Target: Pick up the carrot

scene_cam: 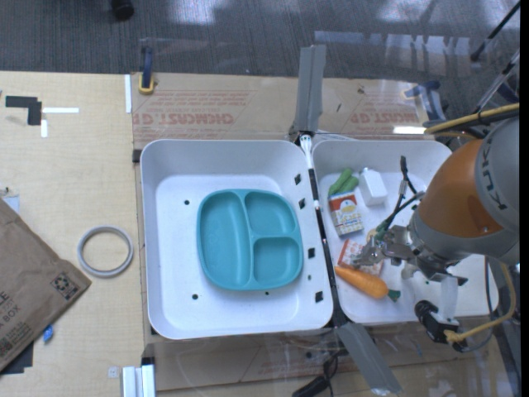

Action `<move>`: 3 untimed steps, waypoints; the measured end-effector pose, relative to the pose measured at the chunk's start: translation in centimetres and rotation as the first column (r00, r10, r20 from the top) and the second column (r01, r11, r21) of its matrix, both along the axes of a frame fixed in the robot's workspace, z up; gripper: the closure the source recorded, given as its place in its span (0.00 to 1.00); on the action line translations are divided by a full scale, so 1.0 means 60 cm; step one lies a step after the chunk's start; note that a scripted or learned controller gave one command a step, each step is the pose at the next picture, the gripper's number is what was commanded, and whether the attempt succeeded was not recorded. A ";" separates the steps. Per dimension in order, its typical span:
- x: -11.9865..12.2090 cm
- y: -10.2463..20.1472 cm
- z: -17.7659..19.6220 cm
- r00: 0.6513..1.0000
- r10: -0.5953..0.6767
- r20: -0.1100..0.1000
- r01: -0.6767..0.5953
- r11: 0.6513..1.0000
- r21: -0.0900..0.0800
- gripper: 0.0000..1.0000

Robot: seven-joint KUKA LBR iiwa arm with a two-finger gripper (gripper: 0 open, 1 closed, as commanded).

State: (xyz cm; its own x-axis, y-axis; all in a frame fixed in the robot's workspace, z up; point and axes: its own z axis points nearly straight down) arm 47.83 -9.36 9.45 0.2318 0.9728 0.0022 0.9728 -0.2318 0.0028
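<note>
Here, carrot [362,281] lengthwise, tip upper-left.

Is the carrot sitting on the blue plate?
No. The carrot lies in the right bin, while the blue divided plate sits in the left bin.

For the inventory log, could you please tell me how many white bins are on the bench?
2. The left white bin holds a teal divided plate; the right white bin holds the carrot and other small items, partly covered by the arm, which may hide more.
</note>
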 end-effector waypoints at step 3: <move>-0.002 0.081 0.160 0.948 -0.317 -0.007 0.317 0.948 -0.004 0.00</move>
